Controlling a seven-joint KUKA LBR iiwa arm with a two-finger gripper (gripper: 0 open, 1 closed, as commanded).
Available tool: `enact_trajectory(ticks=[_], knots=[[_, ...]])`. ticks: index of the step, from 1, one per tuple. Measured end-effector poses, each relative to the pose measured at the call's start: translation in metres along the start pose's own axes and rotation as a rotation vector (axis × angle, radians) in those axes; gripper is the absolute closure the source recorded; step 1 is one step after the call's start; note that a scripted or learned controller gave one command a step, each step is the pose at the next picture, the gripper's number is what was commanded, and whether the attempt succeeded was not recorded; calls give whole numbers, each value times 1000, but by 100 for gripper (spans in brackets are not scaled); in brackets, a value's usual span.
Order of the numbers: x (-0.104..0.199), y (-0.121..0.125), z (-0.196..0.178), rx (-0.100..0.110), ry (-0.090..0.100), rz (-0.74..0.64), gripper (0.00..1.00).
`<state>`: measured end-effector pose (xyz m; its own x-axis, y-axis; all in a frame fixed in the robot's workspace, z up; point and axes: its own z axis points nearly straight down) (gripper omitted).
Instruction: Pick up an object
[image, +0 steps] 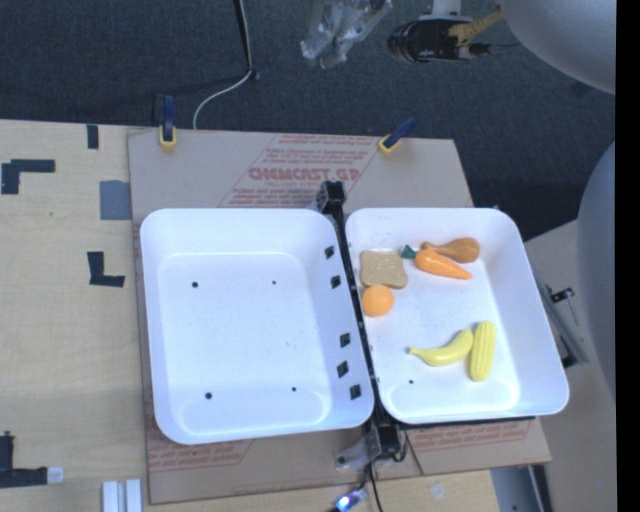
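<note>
Gripper (335, 30) (blurred, state unclear) high beyond the bins, well apart from carrot (441, 263) in right bin (505, 300)

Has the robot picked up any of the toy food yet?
Not yet. The pincer is blurred, high above the bench. The carrot, bread slice, orange, banana and corn cob all lie in the right bin. Every step remains.

A single fixed camera looks down at a slant from above the bench (60, 300), far enough to frame the left bin (240, 225) and right bin (500, 300) whole, side by side.
</note>
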<state>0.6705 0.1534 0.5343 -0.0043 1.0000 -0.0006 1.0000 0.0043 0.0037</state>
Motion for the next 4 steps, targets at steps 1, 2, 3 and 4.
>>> enact_trajectory(ticks=[1, 2, 3, 4], knots=[[60, -2, 0, 4, 1, -2, 100], [58, -2, -10, 4, -1, 0, 100], [59, -2, -20, 5, -2, -3, 100], [61, -3, -29, 5, -3, -6, 100]])
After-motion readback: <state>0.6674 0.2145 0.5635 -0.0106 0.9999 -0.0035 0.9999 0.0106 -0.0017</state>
